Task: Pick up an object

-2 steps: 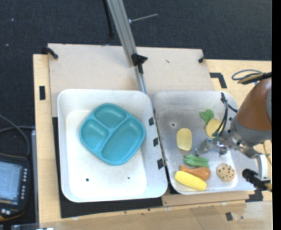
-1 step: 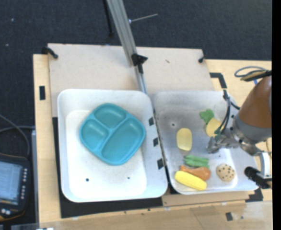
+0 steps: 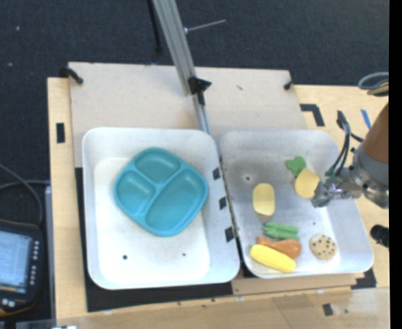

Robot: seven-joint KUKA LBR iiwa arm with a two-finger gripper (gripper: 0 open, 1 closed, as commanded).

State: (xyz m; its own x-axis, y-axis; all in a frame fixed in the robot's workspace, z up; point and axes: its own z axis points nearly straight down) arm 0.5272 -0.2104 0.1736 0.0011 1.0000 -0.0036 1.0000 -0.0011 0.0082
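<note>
The right bin [image 3: 256,149] holds several toy foods. A pale yellow piece [image 3: 263,199] lies mid-bin, with a green bean [image 3: 280,230], an orange carrot [image 3: 283,245] and a yellow banana-like piece [image 3: 272,258] near the front. A cookie [image 3: 322,247] sits front right. At the right, a round yellow piece [image 3: 306,184] with a green leafy bit [image 3: 296,164] lies just left of my gripper [image 3: 322,196]. The gripper hangs low over the bin's right side, beside that yellow piece.
The left bin [image 3: 105,252] carries a blue divided plate [image 3: 161,190]. A slanted metal rail [image 3: 177,40] rises behind the bins. A tablet-like device [image 3: 5,262] sits off the bench at the far left.
</note>
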